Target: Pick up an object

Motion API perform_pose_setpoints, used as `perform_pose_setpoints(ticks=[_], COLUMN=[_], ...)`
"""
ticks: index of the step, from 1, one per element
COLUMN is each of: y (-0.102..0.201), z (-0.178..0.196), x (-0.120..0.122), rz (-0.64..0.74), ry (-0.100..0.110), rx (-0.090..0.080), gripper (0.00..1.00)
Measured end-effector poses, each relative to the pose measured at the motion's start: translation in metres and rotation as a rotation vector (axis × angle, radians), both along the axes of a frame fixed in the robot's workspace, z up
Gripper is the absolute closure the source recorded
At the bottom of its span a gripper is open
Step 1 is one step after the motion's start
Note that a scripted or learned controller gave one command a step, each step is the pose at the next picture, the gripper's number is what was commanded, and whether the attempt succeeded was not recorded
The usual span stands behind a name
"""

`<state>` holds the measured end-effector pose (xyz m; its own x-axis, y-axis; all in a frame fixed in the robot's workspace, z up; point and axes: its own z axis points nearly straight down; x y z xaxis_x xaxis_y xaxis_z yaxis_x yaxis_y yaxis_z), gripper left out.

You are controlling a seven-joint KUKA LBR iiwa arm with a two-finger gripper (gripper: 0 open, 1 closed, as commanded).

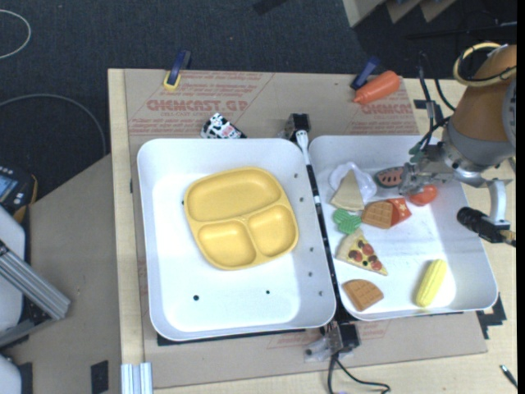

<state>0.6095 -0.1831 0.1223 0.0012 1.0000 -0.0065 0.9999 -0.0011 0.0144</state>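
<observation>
Camera view: pincer (420, 173) low over the right bin (467, 257), among toy food.
Red piece (423, 194) just below-left; grip state impossible to tell.

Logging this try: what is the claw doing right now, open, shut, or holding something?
Claw: low in the right bin, over the toy food; grip cannot be told.
</observation>
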Motion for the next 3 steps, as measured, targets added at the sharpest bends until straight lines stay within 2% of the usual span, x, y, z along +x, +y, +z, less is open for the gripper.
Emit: perform_pose_setpoints(ticks=[2,3], y=[0.008,0.051], z=[0.106,0.099], x=[0.002,0.015], rz=[0.003,0.005], ry=[0.007,0.011], rx=[0.004,0.006], gripper=[1.00,1.00])
